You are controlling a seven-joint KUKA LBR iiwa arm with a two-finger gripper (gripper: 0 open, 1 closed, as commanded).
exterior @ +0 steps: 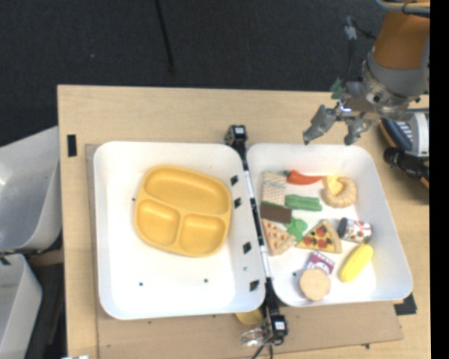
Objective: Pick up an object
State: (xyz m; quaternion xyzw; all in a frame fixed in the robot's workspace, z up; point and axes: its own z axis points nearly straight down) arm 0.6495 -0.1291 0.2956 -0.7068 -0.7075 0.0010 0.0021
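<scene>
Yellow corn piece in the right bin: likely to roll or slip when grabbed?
The yellow corn piece looks rounded and elongated, so it may roll sideways if nudged. Its surface looks smooth, probably plastic, so fingers could slip off the curve. It lies near the right bin wall, apart from the gripper.

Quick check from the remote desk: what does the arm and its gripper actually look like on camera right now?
The arm is wrapped in a broad orange band above a grey metal wrist. Below it sits the gripper, a grey metal two-finger unit with thin, dark-tipped fingers. A small green part shows on the wrist's left side, and a thin grey cable or fitting sticks up just above it.
</scene>
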